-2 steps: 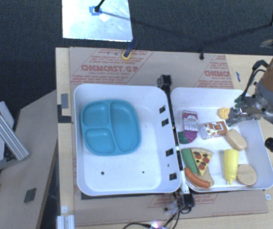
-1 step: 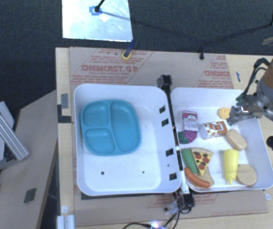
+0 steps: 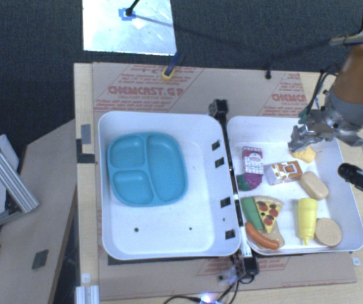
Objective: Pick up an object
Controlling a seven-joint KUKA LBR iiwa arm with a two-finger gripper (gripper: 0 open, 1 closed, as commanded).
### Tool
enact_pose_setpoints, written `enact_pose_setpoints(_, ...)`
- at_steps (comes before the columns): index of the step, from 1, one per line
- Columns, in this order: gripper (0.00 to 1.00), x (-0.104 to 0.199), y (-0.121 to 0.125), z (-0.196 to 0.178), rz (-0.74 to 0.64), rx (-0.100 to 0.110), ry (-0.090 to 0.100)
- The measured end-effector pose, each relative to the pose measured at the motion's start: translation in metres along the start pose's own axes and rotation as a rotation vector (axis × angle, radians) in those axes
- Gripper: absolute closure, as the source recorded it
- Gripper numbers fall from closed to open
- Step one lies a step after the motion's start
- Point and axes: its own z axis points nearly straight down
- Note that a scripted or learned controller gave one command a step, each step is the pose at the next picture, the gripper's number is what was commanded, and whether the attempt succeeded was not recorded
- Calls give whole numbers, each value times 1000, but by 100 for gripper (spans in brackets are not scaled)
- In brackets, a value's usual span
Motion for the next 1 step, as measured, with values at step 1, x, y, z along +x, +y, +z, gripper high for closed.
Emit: enact_pose_setpoints(1,100,40,50,-2,-1,0,1)
